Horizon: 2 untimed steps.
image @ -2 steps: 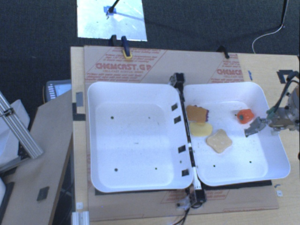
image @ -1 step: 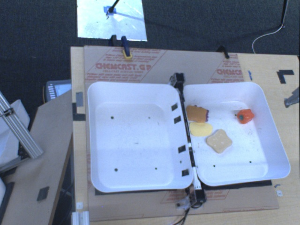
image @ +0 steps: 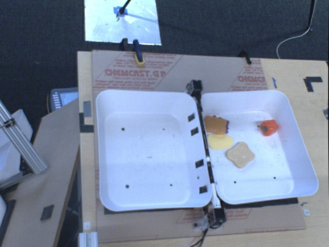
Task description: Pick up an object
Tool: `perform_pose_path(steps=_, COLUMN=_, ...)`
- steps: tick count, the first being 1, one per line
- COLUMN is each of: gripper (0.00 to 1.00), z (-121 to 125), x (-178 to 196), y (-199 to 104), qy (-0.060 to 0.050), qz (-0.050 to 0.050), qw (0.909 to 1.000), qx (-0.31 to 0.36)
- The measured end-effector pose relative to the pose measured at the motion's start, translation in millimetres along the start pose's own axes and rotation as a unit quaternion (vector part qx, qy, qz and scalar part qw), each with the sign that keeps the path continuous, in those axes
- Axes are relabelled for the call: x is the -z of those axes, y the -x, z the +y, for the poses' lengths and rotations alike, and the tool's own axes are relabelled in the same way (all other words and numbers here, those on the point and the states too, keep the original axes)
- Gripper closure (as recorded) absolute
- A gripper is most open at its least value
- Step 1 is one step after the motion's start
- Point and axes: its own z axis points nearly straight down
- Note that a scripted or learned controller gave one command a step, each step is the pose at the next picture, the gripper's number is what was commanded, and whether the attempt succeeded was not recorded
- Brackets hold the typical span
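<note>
R bin [image: 300, 176]: 4 items — orange toy [image: 268, 127] far right; brown piece [image: 216, 124], yellow piece [image: 220, 142], tan piece [image: 240, 155] by left wall.
L bin [image: 110, 189]: beside it — walls touching.

The bench [image: 308, 71] is pale wood. A cardboard sheet [image: 169, 71] printed with red letters lies flat on it. Two white bins sit side by side on the sheet, touching at the middle: the left bin [image: 103, 153] and the right bin [image: 300, 158]. A yellow clamp [image: 139, 53] grips the sheet's far edge.
</note>
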Motion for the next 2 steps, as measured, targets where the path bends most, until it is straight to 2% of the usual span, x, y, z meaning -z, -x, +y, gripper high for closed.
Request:
perform_pose_path(steps=1, gripper=1.00, z=9, x=52, y=-115, qy=0.000, qz=0.003, qw=1.0000, qx=0.003)
perform_pose_path(steps=2, gripper=1.00, z=46, x=29, y=-222, qy=-0.003, qz=0.004, qw=1.0000, qx=0.003)
